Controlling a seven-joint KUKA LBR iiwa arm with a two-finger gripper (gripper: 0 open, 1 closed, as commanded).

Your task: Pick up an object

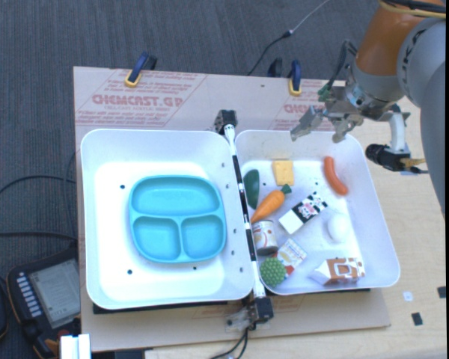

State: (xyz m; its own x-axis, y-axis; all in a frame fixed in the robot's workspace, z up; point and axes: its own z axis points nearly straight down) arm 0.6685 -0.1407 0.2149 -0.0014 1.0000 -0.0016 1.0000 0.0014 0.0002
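Camera view: arm (404, 36) cropped top-right.

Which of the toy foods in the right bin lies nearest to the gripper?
The red sausage, near the bin's far right corner. It lies closest below the gripper; the yellow cheese is a little further left, and the carrot further still.

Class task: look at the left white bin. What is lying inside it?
Inside the left white bin lies one blue divided tray with three compartments, nothing visible in them. A few small dark dots mark the bin floor around it. Whatever is beneath the tray is covered.
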